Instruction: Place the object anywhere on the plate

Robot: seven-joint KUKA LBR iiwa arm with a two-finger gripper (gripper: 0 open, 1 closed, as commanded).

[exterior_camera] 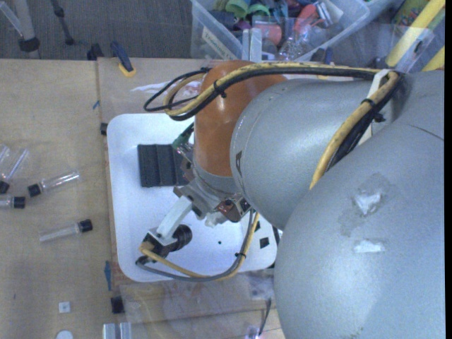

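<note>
We judge this the approach step: the dark grey ridged rectangular block lies in the shallow white bin, just beside the gripper. We cannot tell whether the gripper is open or closed. Next comes 1 clean grasp.

We see a light brown wooden bench. 1 white bin with round corners sits flat on it. Left of the bin, little clear tubes with black caps lie on the bare wood. 1 tube is higher up and 1 tube is lower down, both apart from the bin. More clear tubes lie at the left edge. A blue clip lies near the top of the bench. A tiny white square lies near the bottom. A small black bit lies just below the bin's lower corner.
</note>
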